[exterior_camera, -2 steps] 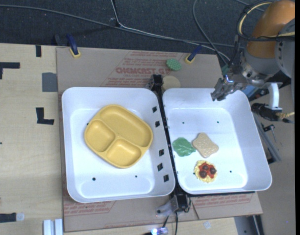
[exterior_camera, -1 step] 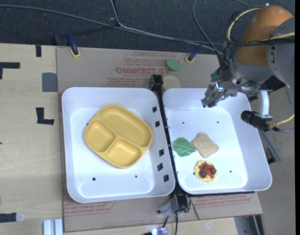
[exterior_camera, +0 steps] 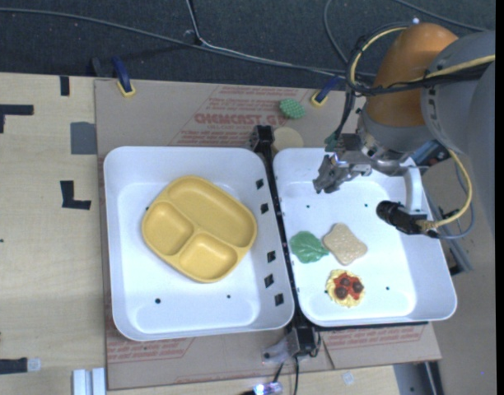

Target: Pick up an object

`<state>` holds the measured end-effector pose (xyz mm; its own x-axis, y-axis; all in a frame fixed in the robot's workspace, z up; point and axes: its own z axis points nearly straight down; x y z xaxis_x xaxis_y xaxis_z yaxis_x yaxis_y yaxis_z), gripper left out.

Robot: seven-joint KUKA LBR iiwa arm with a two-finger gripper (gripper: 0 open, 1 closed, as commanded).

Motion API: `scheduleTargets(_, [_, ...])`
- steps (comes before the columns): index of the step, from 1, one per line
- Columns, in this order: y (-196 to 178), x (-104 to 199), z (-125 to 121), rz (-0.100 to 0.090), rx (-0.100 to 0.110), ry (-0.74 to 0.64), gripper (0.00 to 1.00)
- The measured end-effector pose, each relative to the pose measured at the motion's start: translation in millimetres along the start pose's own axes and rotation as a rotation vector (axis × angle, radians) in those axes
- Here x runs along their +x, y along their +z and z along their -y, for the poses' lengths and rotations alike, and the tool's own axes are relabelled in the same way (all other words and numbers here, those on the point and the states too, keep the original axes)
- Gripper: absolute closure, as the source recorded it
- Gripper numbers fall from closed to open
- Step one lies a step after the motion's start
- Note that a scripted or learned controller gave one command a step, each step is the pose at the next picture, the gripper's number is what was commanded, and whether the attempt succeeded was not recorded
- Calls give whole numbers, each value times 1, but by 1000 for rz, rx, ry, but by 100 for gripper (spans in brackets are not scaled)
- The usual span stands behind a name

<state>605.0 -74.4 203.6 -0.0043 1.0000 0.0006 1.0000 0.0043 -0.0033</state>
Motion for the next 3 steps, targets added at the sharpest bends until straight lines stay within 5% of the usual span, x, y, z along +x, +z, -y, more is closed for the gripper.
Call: scheduleTargets(3, [-19, 158, 57, -1, -2, -3, 100])
